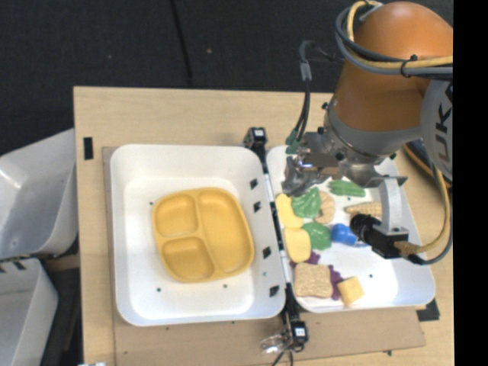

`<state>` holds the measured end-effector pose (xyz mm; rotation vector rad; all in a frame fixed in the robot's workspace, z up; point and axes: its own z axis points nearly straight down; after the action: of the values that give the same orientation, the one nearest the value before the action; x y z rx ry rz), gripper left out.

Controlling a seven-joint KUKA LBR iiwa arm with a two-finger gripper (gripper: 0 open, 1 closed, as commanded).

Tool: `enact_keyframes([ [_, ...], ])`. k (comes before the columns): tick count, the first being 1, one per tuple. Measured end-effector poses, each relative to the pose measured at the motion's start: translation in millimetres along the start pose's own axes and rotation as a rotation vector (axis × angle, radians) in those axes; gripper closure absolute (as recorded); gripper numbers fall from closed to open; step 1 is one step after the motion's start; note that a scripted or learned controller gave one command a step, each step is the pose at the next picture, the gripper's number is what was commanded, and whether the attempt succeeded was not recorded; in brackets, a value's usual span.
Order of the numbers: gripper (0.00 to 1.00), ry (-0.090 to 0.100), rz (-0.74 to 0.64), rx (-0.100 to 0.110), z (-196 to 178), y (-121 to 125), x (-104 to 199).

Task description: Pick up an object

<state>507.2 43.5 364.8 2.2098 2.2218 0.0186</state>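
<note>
Several toy foods lie in the right bin (415,280). A green leafy piece (307,203) and a yellow banana-like piece (284,210) sit near the bin's left wall. Nearer the front are a yellow block (297,243), a second green piece (319,236), a blue piece (343,234), a brown bread slice (312,280), a purple piece (336,274) and a yellow cheese cube (351,290). A green pod (349,188) and a waffle cone (365,208) lie under the arm. My gripper (299,178) hangs low over the bin's back left part, just above the green leafy piece and the banana-like piece.
The left bin (130,280) holds a yellow divided plate (202,233). The bulky grey and orange arm (385,75) covers the right bin's back half. A black cable and fitting (381,236) trail over the bin's right side. Clips line the wall between the bins.
</note>
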Motion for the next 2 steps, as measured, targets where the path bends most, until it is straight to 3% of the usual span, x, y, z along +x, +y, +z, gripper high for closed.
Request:
enact_keyframes([
  [1, 1.00, -0.005, -0.002, 0.011, -3.7, 0.3, -2.4],
  [2, 1.00, -0.011, 0.021, 0.018, 65.4, -1.9, -207.0],
])
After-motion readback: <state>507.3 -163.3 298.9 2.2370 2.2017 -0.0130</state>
